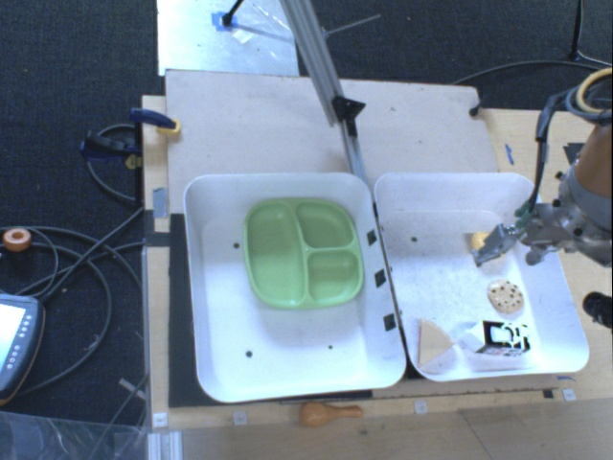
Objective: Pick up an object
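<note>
Nothing is picked up yet, by the look of it. The tool (500, 244) hangs over the right bin (431, 195), beside a small yellow piece (477, 241); whether it is open or closed I cannot tell. A cookie (505, 297), a tan wedge (435, 341) and a black-and-white card (504, 337) lie on the bin floor. The green divided plate (304, 253) sits in the left bin (215, 286). The whole grasp and lift remain.

no readable text anywhere. closest thing is a black-and-white printed card (505, 336) in the right bin (450, 195), just below the spotted cookie (505, 296); its markings are too blurred to read.
</note>
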Motion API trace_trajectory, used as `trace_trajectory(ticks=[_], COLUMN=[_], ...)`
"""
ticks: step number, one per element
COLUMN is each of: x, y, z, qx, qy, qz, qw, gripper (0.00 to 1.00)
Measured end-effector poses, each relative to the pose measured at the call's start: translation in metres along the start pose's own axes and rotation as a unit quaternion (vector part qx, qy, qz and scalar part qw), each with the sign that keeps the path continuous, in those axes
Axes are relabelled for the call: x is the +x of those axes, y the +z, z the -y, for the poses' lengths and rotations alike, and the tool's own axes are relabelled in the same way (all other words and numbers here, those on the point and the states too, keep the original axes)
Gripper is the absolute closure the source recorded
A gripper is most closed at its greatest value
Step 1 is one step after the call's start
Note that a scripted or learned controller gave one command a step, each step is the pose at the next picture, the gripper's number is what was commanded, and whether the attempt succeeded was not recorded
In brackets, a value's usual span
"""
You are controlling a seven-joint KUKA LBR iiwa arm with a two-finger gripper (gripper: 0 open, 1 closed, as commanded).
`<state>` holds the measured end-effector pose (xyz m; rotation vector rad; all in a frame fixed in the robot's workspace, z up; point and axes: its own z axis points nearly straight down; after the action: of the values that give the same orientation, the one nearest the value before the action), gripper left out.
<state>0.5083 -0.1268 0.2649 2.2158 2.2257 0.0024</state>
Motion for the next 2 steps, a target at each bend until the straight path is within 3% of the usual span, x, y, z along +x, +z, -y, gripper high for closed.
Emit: trace_trajectory(ticks=[1, 2], x=[0.0, -0.006], y=[0.0, 0.057], z=[0.0, -0.006], qx=[0.0, 0.003], qy=[0.001, 0.002], qz=[0.0, 0.0], qw=[1.0, 1.0], gripper=[0.0, 0.0])
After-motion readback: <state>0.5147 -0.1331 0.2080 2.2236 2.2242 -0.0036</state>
